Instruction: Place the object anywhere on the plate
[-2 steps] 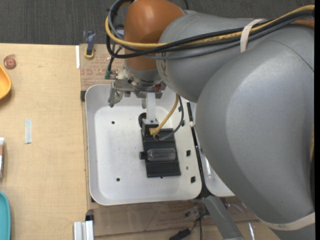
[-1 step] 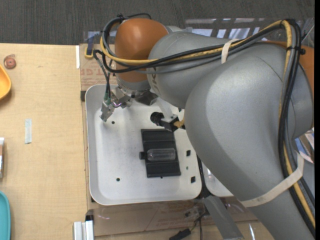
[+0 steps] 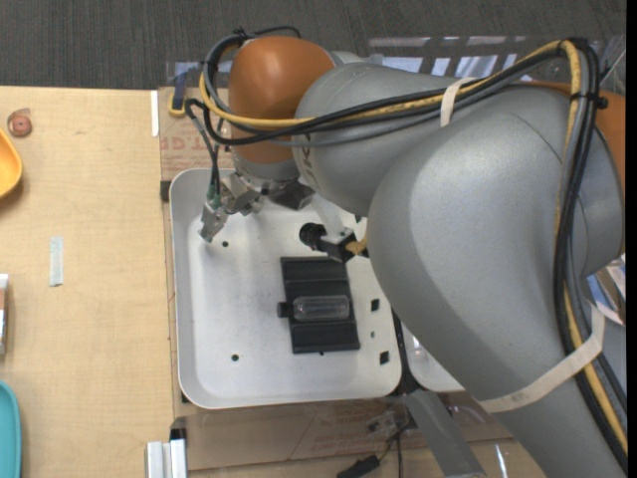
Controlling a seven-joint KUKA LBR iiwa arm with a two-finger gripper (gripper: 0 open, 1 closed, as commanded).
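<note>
The grey arm (image 3: 478, 217), smooth and rounded, with an orange band, overhangs the white bin (image 3: 199, 366), a shallow matte tray with rounded corners. A flat black rectangular plate (image 3: 320, 337) lies in the bin; a small clear cylindrical object (image 3: 320, 309) rests on it, so placement appears complete. The tool (image 3: 212, 222) hangs well apart near the bin's far corner; whether it is open or closed cannot be told.

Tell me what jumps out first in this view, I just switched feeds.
The grey arm swallows the right half, its orange band at top centre. Below it, the claw hangs over the left white bin's upper left corner. A black block lies mid-bin.
</note>
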